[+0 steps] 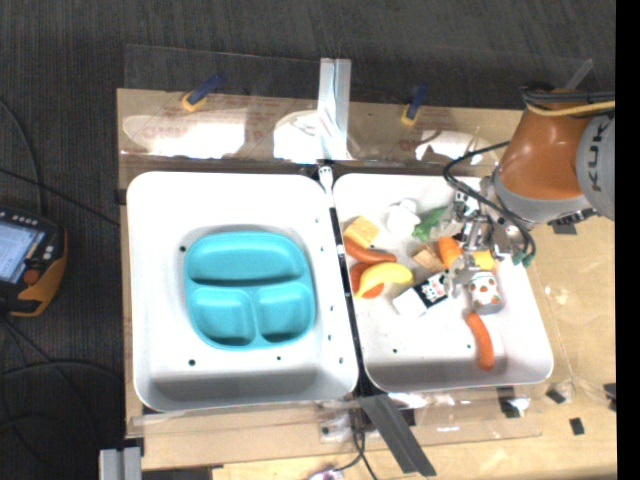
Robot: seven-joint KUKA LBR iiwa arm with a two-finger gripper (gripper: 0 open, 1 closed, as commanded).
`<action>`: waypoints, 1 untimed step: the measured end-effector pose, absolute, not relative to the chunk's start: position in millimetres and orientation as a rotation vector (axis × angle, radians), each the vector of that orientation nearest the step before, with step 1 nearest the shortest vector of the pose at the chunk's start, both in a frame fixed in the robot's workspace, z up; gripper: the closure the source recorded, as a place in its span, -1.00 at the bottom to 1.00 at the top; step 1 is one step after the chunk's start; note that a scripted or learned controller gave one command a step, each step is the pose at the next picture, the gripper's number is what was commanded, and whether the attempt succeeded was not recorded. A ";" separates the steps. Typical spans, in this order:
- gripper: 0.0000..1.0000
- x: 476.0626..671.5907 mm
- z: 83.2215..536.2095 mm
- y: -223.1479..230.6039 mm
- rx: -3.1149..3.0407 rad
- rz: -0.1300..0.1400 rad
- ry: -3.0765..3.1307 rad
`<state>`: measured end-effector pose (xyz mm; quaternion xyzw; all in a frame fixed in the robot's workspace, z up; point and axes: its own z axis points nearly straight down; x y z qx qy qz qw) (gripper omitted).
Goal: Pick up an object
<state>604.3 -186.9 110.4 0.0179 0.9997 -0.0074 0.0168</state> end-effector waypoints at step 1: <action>-1.00 594.9 111.7 -141.1 0.176 -0.026 3.083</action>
